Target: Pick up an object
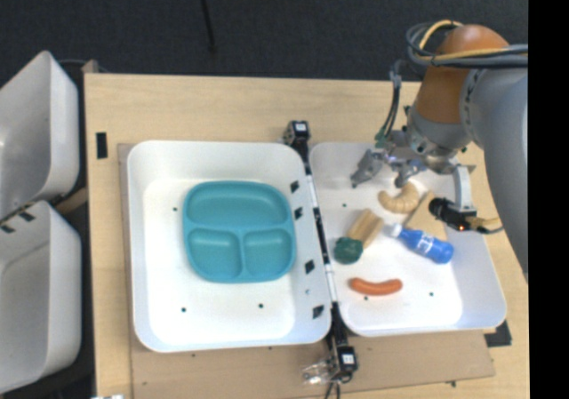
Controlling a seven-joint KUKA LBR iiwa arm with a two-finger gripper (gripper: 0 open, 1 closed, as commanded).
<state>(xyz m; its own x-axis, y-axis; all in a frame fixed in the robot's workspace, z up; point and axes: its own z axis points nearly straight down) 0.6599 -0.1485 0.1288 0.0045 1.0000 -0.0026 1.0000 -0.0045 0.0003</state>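
My gripper (388, 171) hangs over the back of the right bin (476, 299), open, with its grey fingers (363, 171) spread and nothing between them. Just in front of it lies a tan curved pastry-like piece (400, 199), close to the right finger. Nearer the front lie a wooden-handled brush with a green head (354, 241), a blue bottle with a white cap (427, 245) and a red sausage (375, 285).
The left bin (156, 317) holds a teal divided plate (238, 230). A ridge with black clips (313, 228) separates the two bins. The arm's orange band and grey body (453, 95) fill the upper right. White containers (31, 211) stand off the bench at the left.
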